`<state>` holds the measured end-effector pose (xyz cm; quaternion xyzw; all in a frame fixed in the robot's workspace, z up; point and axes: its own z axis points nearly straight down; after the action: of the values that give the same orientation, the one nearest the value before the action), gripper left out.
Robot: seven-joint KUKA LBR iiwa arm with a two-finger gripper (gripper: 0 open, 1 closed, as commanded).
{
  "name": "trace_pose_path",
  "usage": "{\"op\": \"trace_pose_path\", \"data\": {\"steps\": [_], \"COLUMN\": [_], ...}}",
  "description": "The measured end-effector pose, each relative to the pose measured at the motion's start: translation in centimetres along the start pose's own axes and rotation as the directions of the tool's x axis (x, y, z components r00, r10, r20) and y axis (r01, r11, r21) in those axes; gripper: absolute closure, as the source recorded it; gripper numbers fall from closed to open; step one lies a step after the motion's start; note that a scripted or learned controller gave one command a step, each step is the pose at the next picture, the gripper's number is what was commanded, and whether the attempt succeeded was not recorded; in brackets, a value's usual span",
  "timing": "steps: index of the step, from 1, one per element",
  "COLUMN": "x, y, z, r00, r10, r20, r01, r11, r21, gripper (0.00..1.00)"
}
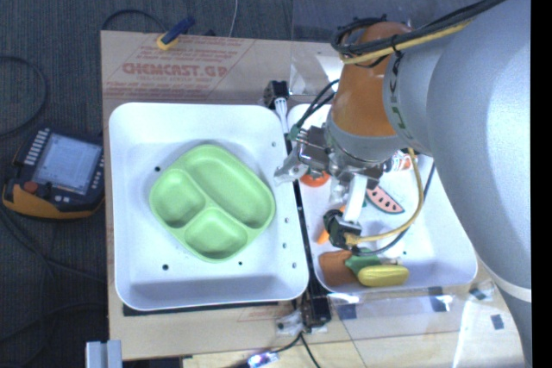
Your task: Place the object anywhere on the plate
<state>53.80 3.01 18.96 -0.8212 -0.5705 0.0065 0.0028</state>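
Which toy is the object I cannot tell; the candidates lie in the bin [453,261] on the view's right: a small orange piece [315,178] under the wrist, a watermelon slice [385,202], and a yellow piece [379,275] touching a brown one [332,259]. None is on the green plate [211,201] in the other bin [129,185]. A good grasp would centre on one toy, clear of its neighbours and the wall, then lift straight before crossing over. The arm [371,99] points its wrist down over that bin's inner edge; whether the jaws are apart or together I cannot tell
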Motion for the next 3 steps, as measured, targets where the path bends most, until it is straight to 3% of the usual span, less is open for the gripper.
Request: {"op": "trace_pose_path", "data": {"steps": [2,3], "x": [0.00,-0.08], "y": [0.00,-0.07], "z": [0.00,-0.78], "r00": [1.000,1.000], "r10": [0.000,-0.001], "r20": [0.000,0.003], "r01": [0.000,0.001], "r11": [1.000,1.000], "r21": [0.000,0.005], "gripper": [0.00,1.00]}}
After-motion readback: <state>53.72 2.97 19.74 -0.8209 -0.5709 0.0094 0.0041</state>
